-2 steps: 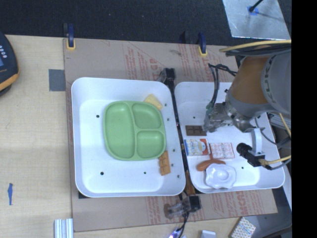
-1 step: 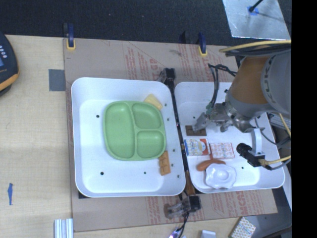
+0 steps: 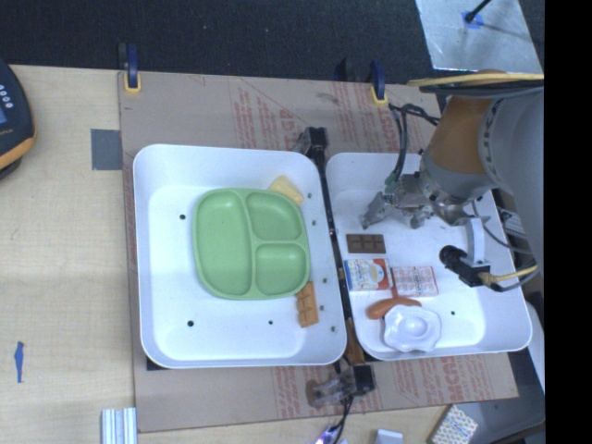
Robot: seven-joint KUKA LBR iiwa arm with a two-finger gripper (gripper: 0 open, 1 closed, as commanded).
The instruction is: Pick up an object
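My gripper (image 3: 396,215) hangs over the upper middle of the right bin (image 3: 504,326), with its grey fingers spread open and nothing between them. Just below it lies a brown chocolate bar (image 3: 365,242). Further toward the front are a red-and-white carton (image 3: 367,274), a pink-and-white packet (image 3: 413,279), an orange sausage (image 3: 393,305) and a white fried-egg toy (image 3: 410,328). The gripper touches none of them.
The left bin (image 3: 157,248) holds a green divided plate (image 3: 252,242), a yellow piece (image 3: 287,191) at the plate's far edge and a brown cracker (image 3: 307,305) near its front right. The arm's grey body and cables (image 3: 481,266) cover the right bin's right side.
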